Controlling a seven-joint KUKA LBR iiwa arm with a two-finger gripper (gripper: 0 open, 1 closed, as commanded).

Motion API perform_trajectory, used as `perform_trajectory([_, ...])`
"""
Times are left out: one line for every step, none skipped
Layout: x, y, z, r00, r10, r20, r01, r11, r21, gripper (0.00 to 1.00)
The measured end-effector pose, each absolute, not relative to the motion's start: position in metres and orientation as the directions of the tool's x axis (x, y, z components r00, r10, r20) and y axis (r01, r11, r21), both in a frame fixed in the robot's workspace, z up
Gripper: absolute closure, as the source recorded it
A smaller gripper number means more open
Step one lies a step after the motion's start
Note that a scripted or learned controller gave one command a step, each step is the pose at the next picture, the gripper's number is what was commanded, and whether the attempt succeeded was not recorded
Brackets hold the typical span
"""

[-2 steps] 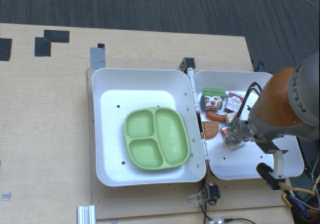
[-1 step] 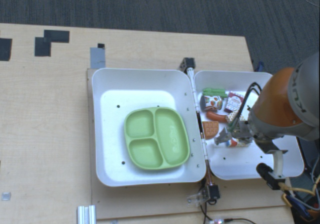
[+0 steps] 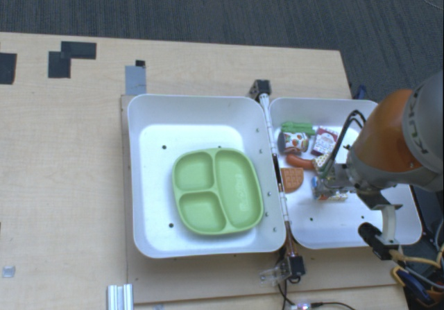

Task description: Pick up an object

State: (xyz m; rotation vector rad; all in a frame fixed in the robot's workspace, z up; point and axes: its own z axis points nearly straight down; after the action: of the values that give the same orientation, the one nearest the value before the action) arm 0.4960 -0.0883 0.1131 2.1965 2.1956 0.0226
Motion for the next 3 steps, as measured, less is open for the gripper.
perform_trajectory([0.496, -0.088, 0.113, 0.002, 1.000, -0.015, 0.999, -0.001, 0.035, 0.00])
perform_trajectory([0.492, -0.088, 0.090, 0.003, 1.000, -0.012, 1.000, -0.002, 0.024, 0.00])
perform_trajectory([0.495, -0.086, 0.102, -0.001, 1.000, -0.008, 1.000, 0.002, 0.028, 1.00])
